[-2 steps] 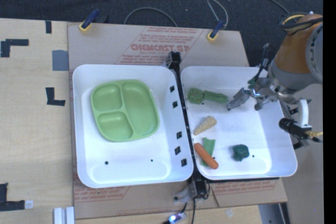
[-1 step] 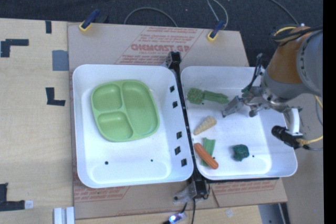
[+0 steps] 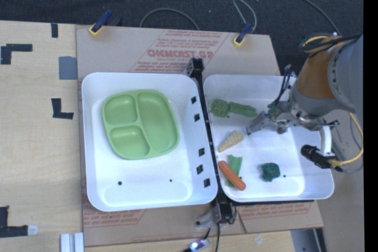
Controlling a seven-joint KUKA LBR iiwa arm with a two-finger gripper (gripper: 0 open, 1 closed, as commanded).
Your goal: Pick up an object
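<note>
My gripper [image 3: 260, 120] hangs low over the middle of the right bin [image 3: 313, 189], open, with nothing between its fingers. A pale yellow corn cob [image 3: 230, 140] lies just to its lower left. Just to its upper left lies a long green vegetable toy [image 3: 232, 108]. An orange carrot [image 3: 232, 175] with a green top lies near the bin's front left corner. To the carrot's right, a small dark green lump [image 3: 270, 172] sits below the gripper. The gripper touches none of them.
The left bin [image 3: 97, 186] holds a light green divided plate [image 3: 140, 124]. A black divider [image 3: 204, 127] runs between the bins. The grey arm with its orange band [image 3: 316, 77] comes in over the right bin's right wall, with yellow and black cables [image 3: 331, 156] beside it.
</note>
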